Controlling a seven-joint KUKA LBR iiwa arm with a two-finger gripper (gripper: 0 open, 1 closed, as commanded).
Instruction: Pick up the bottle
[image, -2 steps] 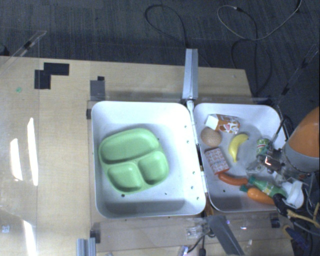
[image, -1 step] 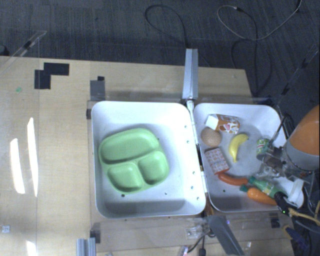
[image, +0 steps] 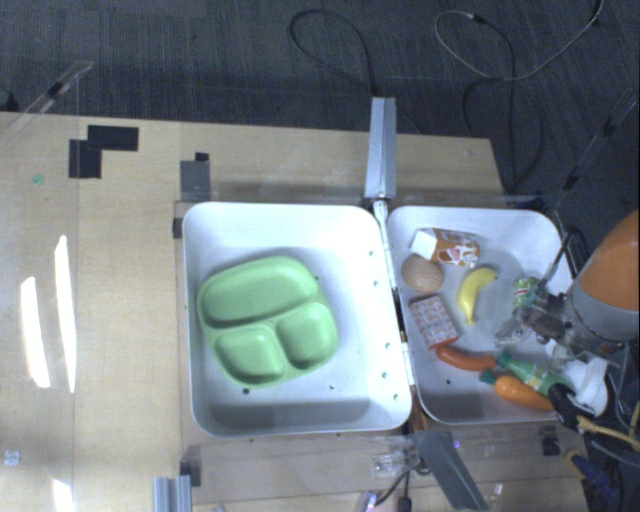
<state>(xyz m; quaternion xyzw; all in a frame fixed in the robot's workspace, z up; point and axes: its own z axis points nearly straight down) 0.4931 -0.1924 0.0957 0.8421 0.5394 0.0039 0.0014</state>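
The green bottle (image: 524, 372) lay light and slick, best pinched mid-body; the gripper (image: 535, 322) hovered, its grasp impossible to tell.

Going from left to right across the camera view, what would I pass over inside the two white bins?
Green divided tray → brown egg-shaped thing → pink checkered block → yellow banana → the robot's hand at the right bin's far side.
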